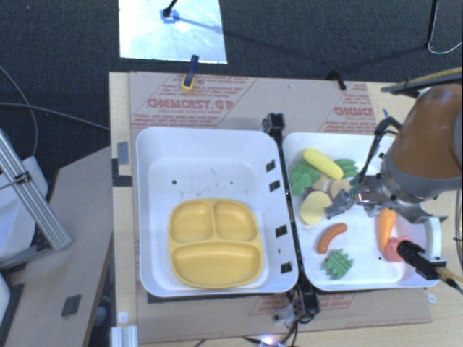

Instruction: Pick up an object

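The right bin point(365, 279) holds several toy foods. A yellow banana-like piece point(323, 163) lies at the back, beside a green leafy piece point(302, 177). A pale yellow round piece point(314, 208) sits near the bin's left wall. Closer to the front lie an orange-red sausage point(331, 236) and a small green sprig point(338, 264). An orange carrot point(386, 228) and a red piece point(395, 249) lie to the right. My gripper point(338, 207) hangs low over the middle of the pile, just right of the pale yellow piece. I see nothing clearly held in it.
The left bin point(210, 139) holds a yellow divided plate point(215, 243). The grey arm body point(427, 157) covers the right bin's far right corner. A black divider strip point(286, 194) runs between the bins.
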Controlling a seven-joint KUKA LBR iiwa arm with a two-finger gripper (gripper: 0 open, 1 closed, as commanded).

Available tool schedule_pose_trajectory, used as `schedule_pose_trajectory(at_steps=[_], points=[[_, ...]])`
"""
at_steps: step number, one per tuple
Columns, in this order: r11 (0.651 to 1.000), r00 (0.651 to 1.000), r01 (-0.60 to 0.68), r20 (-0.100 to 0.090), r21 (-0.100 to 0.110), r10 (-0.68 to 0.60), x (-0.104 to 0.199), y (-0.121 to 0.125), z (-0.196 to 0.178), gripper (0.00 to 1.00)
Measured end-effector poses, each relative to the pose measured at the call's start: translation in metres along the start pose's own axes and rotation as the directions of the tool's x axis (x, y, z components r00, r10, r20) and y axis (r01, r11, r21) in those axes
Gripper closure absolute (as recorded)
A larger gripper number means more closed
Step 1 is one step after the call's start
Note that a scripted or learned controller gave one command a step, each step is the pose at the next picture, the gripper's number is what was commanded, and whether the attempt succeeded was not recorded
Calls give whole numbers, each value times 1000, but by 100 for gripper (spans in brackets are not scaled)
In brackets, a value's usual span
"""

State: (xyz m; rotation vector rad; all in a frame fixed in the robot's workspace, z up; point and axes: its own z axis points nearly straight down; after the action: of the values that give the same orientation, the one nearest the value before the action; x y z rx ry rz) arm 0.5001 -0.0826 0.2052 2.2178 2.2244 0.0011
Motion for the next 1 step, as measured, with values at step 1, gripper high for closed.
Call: schedule_pose_trajectory(at_steps=[1], points=[[1000, 1000, -6, 0, 8, 6, -32, -16, 100, 0]])
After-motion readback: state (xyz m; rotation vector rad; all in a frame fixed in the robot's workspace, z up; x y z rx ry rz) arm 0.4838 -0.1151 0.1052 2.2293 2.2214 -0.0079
